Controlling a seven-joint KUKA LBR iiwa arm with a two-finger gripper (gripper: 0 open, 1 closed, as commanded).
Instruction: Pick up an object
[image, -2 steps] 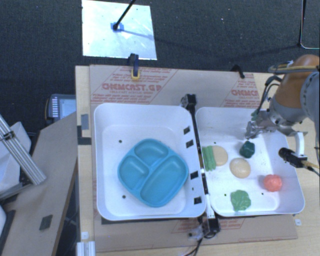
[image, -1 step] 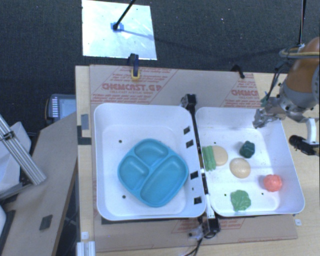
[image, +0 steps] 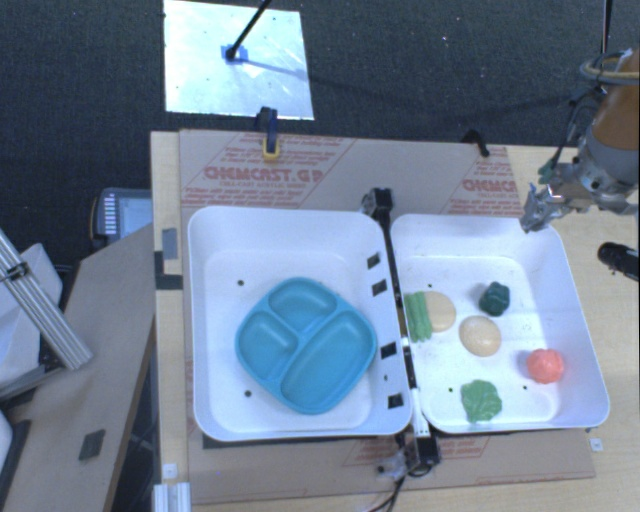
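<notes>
- Nearest me in the right bin (image: 575, 300) I see a green leafy piece (image: 482, 400), then an orange-red ball (image: 545, 366) to its right.
- Farther in: a beige egg shape (image: 480, 335), a pale round with a green strip (image: 427, 313), a dark green lump (image: 494, 298).
- The left bin (image: 210, 300) carries a blue divided plate (image: 305, 344).
- Farthest, the gripper (image: 537, 213) hangs over the right bin's far right corner, holding nothing I can see.

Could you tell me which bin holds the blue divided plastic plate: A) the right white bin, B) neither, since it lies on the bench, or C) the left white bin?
C: the blue divided plastic plate lies flat on the floor of the left white bin.
</notes>
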